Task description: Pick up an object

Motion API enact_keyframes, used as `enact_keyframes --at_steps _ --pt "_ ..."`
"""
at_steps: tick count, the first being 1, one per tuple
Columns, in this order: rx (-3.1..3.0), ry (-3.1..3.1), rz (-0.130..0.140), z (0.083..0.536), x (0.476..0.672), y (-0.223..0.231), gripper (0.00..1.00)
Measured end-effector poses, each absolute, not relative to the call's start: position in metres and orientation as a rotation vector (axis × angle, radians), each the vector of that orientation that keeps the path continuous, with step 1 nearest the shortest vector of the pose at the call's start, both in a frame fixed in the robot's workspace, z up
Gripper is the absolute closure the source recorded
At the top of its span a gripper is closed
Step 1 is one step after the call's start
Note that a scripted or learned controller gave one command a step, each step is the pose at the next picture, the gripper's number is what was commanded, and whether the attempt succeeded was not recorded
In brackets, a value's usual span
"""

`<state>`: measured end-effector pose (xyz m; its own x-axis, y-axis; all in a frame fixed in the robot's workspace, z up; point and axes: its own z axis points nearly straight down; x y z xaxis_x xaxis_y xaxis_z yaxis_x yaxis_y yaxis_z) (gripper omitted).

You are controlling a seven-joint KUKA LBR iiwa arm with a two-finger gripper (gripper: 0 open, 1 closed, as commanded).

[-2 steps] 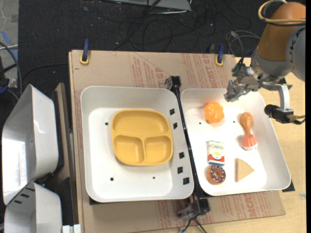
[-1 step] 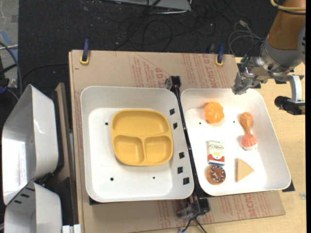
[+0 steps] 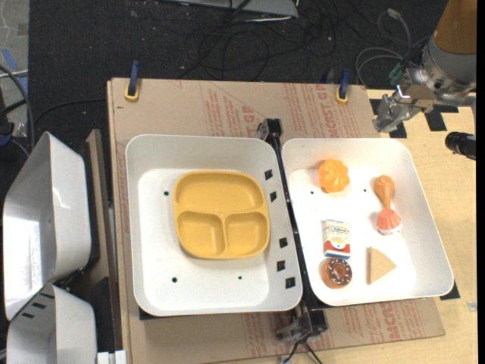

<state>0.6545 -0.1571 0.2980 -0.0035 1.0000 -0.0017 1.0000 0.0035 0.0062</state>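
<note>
Two shallow white bins sit side by side on the table [image 3: 197, 101], a brown board clamped at its far edge. Nearest the camera, in the right bin [image 3: 424, 203], lie a chocolate donut [image 3: 336, 272] and, just beside it toward the arm's side, a tan wedge [image 3: 380, 265]; both are well below the gripper [image 3: 387, 115] as seen here. A small printed carton [image 3: 336, 238] stands just behind the donut. Farther back, a toy drumstick [image 3: 386, 201], orange with a pink end, lies near the bin's right wall, almost straight below the gripper. An orange lumpy toy [image 3: 333, 175] rests near the bin's far edge, below and to the left of the gripper. The left bin [image 3: 144, 203] holds a yellow divided plate [image 3: 222, 214], well apart from the gripper on its far left. Farthest back, the gripper hangs just past the right bin's far right corner, over the table, with nothing seen between its fingers; their spread is too small and cluttered to tell. The arm [image 3: 455, 29] rises from it toward the upper right.
</note>
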Motion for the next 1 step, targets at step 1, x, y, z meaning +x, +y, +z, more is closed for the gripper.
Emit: enact_keyframes --at_steps 1 --pt "2.215 2.231 -0.001 0.2805 0.6331 -0.1091 1.0"
